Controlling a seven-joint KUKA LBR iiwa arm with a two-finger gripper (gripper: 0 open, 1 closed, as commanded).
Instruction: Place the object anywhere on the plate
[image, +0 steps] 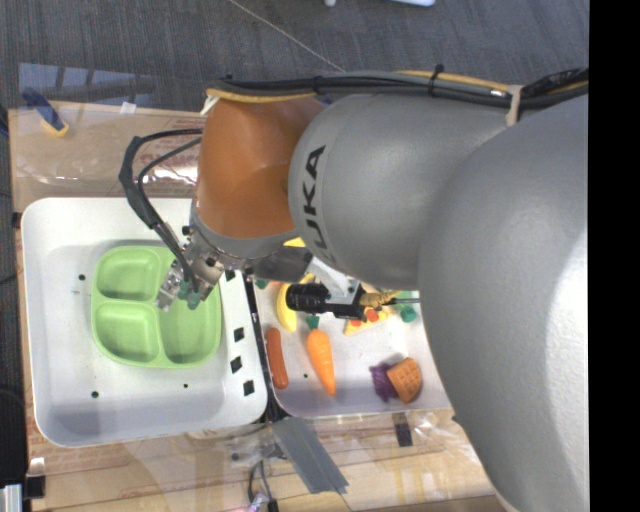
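Note:
The light green divided plate (140, 320) lies in the left white bin (60, 390). My gripper (185, 288) hangs over the plate's right edge, above its long right compartment. A small dark green bit (191, 300) shows at the gripper's tip, and I cannot tell whether it is a held object or part of the gripper. The orange band and the grey arm (400, 170) hide the upper part of the right bin.
The right bin (350, 405) holds an orange carrot (320, 362), a reddish sausage (276, 358), a yellow banana (287, 312), a purple and orange piece (398, 380) and small bits (385, 305). A black cable (140, 195) loops above the plate.

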